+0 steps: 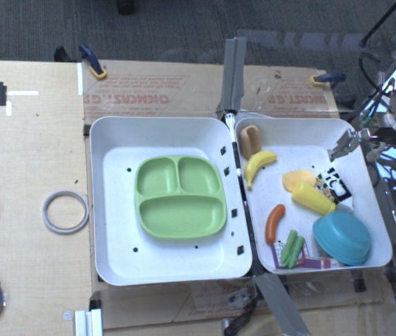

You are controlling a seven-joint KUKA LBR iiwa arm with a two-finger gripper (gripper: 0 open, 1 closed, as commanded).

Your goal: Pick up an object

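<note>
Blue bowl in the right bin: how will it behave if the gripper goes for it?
The blue bowl lies upside down, so its smooth dome probably gives the fingers little to grip; they may slip off. It looks like light plastic, likely to slide when nudged. It sits against the right bin front corner, which may stop it.

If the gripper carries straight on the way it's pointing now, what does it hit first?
The gripper points down-left into the right white bin. Likely first the black-and-white printed packet, beside the yellow plastic pieces; depth is unclear, so it may meet bare bin floor before that.
</note>
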